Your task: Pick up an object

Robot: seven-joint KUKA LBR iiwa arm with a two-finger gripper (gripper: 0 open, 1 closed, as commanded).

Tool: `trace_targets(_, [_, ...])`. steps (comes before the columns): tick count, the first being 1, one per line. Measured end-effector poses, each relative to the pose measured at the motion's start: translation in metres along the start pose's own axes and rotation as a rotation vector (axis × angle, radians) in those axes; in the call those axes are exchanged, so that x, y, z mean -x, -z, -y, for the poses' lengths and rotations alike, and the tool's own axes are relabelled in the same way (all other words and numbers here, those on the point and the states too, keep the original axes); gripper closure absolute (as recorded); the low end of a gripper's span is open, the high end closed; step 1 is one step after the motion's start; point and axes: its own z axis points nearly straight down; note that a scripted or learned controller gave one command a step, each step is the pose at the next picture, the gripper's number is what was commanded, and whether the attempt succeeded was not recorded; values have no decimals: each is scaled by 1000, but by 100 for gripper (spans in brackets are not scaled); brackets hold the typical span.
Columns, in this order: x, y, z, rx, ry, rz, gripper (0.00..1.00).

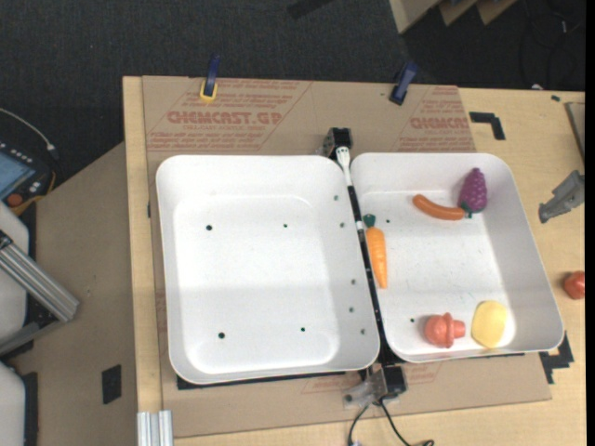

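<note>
The right bin (pixel 521 249) holds several toy foods. An orange carrot (pixel 376 255) lies along its left wall, next to the divider. A curved orange pepper (pixel 439 209) and a purple bunch of grapes (pixel 473 190) sit at the far side. A red piece (pixel 443 329) and a yellow lemon (pixel 490 323) rest near the front wall. A grey part of my gripper (pixel 562 198) pokes in at the right edge, outside the right bin's rim and well clear of every object.
The left bin (pixel 251 258) stands beside the right one on a cardboard sheet (pixel 279 110) held by two clamps at the back. A small orange-red shape (pixel 574 285) shows at the right edge, outside the bin.
</note>
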Motion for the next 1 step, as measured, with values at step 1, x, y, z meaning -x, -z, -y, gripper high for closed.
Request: trace_targets(1, [24, 173, 13, 22, 0, 12, 0])
